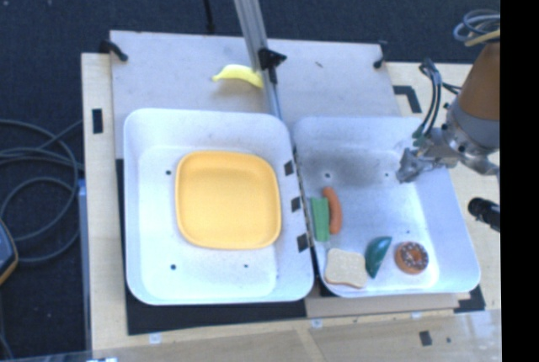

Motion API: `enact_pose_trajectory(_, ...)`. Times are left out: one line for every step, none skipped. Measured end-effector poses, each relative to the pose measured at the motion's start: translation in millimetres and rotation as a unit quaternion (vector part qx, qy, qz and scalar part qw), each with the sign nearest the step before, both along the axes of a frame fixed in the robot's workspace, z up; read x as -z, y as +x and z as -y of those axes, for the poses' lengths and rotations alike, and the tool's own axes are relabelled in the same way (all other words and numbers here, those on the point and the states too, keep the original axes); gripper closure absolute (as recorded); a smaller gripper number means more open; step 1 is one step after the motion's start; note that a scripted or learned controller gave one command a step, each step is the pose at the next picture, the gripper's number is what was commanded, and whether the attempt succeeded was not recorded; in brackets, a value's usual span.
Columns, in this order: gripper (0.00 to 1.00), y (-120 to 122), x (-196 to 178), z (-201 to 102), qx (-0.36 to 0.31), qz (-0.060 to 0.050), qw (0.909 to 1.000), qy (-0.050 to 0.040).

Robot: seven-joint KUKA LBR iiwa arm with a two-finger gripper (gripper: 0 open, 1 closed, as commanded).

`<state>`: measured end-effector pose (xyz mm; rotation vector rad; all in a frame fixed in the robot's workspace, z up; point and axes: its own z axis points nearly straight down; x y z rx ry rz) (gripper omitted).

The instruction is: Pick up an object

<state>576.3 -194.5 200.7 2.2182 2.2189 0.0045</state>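
The right bin (362, 141) holds several small items along its near and left sides: an orange sausage (333, 209), a green block (320, 218), a slice of bread (345, 268), a dark green piece (378, 252) and a brown donut (411, 257). My gripper (409, 165) hangs over the bin's far right part, well apart from all of them. Nothing shows between its fingertips. The grey arm with its orange band (482, 91) comes in from the right.
A yellow plate (227, 199) lies in the left bin (152, 141). A yellow banana (238, 77) rests on the bench behind the bins. A metal pole (246, 7) rises between the bins at the back. Cables lie on the floor at left.
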Motion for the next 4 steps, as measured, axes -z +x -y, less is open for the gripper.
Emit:
enact_pose_trajectory(1.0,0.8,-53.0,0.7,0.0,0.0,1.0,-0.0002)
enact_pose_trajectory(1.0,9.3,-60.9,-49.6,-0.002,-0.002,1.0,0.0008)
enact_pose_trajectory(1.0,26.2,-52.1,-107.7,-0.002,-0.002,1.0,0.0008)
enact_pose_trajectory(1.0,37.0,-41.0,-163.0,-0.002,-0.003,1.0,0.0008)
